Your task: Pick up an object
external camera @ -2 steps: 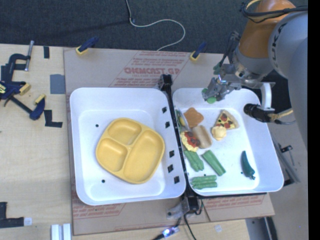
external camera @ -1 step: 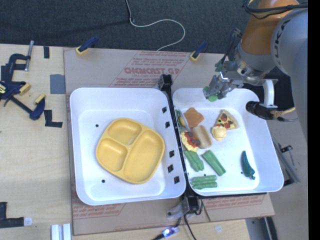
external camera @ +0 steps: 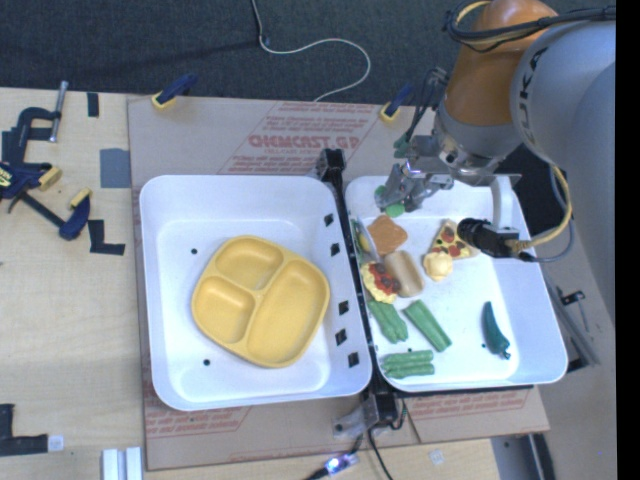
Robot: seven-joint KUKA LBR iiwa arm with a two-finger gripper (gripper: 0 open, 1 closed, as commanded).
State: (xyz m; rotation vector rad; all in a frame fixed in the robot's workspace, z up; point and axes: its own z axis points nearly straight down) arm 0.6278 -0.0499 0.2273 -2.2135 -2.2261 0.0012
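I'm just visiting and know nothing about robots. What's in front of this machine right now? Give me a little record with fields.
arm: grey with orange band, reaching in from the right
gripper: over the far-left corner of the right bin, above a small green item
left bin: holds a yellow divided tray
right bin: toy foods, including a hot dog, pizza slice, green bean pods, a dark teal piece
bench extras: blue clamps at the cardboard's far edge
held object: none seen between the fingers

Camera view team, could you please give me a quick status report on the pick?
Gripper low over right bin's far corner. Green piece under it, grasp unconfirmed. Toy food clustered nearby. Yellow tray in left bin.
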